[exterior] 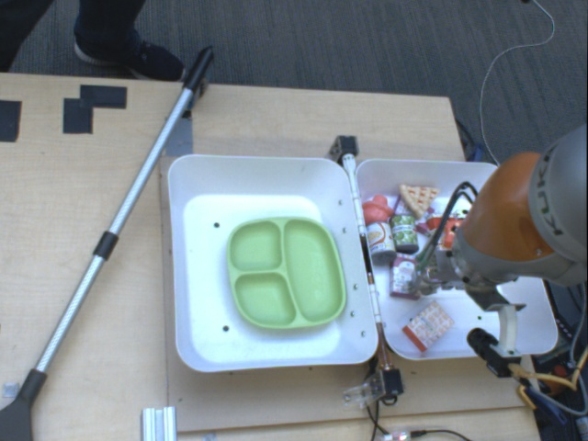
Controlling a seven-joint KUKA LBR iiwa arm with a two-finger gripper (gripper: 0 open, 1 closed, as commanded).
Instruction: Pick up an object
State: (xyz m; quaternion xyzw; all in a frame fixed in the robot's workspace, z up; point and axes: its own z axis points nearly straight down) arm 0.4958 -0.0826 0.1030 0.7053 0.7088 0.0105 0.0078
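Note:
The right bin [542,333] holds several small items. A pizza-slice toy [419,197] lies at the back, with a red item [375,212] to its left. Below them stand a dark green-labelled jar [403,233] and a small bottle [378,238]. A pink packet [402,276] lies mid-bin and a red-and-white packet [429,324] near the front. My gripper [428,276] is low in the bin, right beside the pink packet's right edge. The grey and orange arm [514,223] covers the bin's right half.
The left bin [197,274] holds a green three-compartment plate [285,272]. A long metal pole [119,223] lies slantwise over the bench to the left. Clamps join the bins at the back [345,147] and front [386,382].

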